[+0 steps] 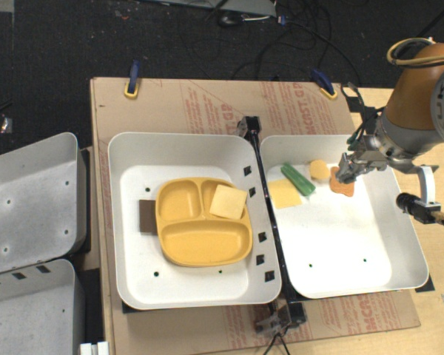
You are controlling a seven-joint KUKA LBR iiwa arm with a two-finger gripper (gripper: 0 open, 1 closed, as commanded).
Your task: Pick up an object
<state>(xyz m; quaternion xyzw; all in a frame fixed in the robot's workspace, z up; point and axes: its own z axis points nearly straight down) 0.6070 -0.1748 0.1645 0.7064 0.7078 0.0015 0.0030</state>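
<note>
In the right bin (355, 250) lie a green stick (298, 180), a flat yellow square (284, 194), a small round yellow piece (320, 170) and a small orange piece (345, 189), all in its far left part. My gripper (345, 176) is low over the orange piece, right on top of its upper edge, and hides part of it. The round yellow piece sits just to the gripper's left. Whether the gripper touches or holds the orange piece is not visible.
The left bin (126, 198) holds a yellow divided plate (200, 239) with a pale yellow block (228, 202) on it and a brown block (146, 216) beside it. A black divider (265, 213) runs between the bins. Grey trays (29, 191) lie off the bench's left.
</note>
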